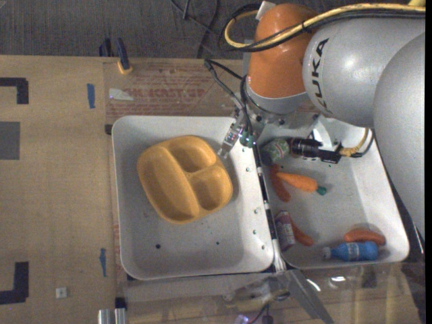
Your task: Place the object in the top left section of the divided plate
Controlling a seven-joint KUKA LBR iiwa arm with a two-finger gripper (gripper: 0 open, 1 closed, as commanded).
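Note:
A yellow divided plate (183, 179) with three sections lies in the left bin (196, 255), tilted a little in the view. Its sections hold nothing. My gripper (235, 137) hangs below the orange wrist band (280, 52), over the divider between the bins and just off the plate's upper right rim. The bulk of the arm hides most of it. I see no object held at its tip.
The right bin (385, 181) holds a carrot (298, 181), a second orange piece (280, 190), a green-and-white round item (275, 150), a small can (285, 229), a blue bottle (351, 251) and an orange item (365, 235). Cables (223, 79) trail behind the wrist.

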